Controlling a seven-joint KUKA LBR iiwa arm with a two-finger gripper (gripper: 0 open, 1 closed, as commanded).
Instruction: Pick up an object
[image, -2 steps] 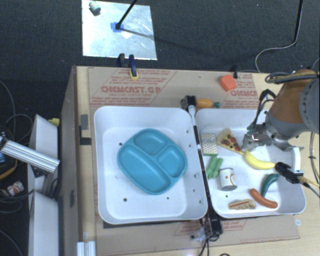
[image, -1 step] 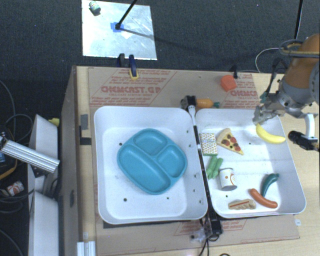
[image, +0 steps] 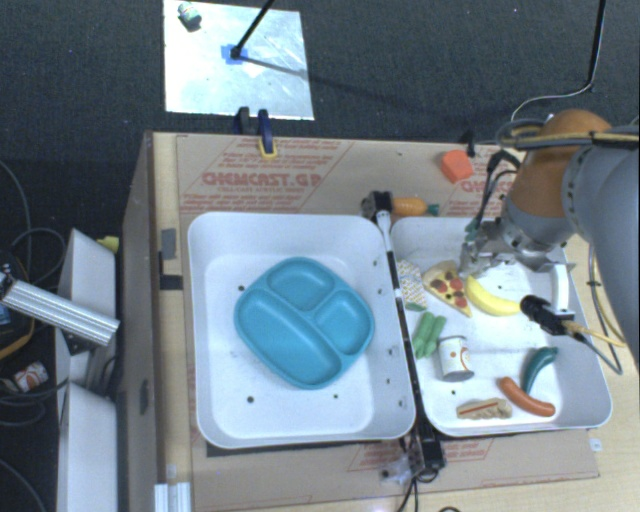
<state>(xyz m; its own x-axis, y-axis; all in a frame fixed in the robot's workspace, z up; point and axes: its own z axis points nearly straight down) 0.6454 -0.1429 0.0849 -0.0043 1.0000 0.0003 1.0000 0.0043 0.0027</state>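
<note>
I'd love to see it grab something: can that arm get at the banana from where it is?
Probably yes. The gripper hovers in the right bin, just left of and above the banana. Nothing lies on top of the banana, though the pizza slice sits close beside it.

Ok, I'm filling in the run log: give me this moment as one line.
arm: over right bin | claw: low at pizza slice, beside banana | grasp: none visible | left bin: blue tray
</note>
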